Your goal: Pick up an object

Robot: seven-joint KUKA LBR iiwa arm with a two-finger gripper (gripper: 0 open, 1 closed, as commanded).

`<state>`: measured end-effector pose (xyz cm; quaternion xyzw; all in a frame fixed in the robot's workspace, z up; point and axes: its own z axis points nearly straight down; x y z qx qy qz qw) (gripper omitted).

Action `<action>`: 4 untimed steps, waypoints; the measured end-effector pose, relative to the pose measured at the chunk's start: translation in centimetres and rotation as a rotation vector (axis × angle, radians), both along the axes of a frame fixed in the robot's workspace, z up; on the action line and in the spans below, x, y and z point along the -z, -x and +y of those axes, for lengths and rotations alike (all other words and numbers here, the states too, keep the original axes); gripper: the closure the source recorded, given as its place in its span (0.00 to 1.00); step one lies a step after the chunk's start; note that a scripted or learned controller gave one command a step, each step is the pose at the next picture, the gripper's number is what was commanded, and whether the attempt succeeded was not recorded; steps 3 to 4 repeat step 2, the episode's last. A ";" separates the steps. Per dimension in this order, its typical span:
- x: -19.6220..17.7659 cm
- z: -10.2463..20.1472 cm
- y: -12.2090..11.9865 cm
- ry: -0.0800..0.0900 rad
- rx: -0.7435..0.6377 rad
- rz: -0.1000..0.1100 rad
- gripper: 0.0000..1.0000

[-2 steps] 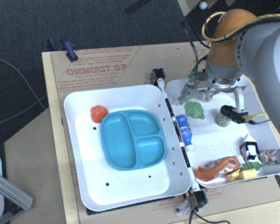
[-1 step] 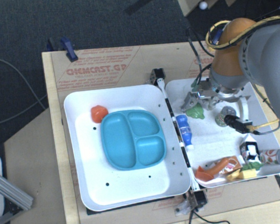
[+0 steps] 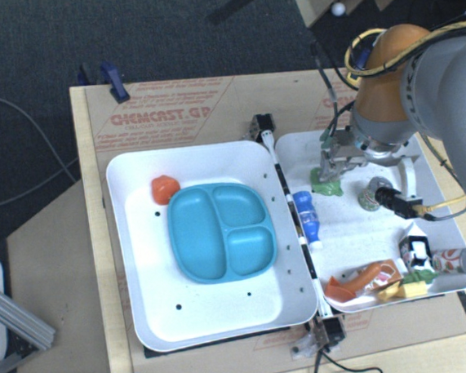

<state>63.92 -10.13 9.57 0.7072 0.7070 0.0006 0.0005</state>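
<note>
Camera view: claw [image 3: 328, 174] touching green object [image 3: 326, 187]

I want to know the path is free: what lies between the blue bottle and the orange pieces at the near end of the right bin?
In the camera view, bare white bin floor separates the blue bottle from the orange pieces.

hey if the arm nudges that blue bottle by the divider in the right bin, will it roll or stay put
The blue bottle lies on its side and looks round, so it would probably roll. The left bin wall beside it may stop it that way. It looks like small plastic, likely light.
</note>
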 end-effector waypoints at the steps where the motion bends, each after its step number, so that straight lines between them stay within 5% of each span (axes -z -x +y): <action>1: 0.0 0.0 0.0 0.000 0.000 0.000 0.00; 2: 1.1 -1.5 -2.8 0.001 -0.001 0.000 0.00; 4: 1.1 -1.5 -2.8 0.001 -0.001 0.000 0.00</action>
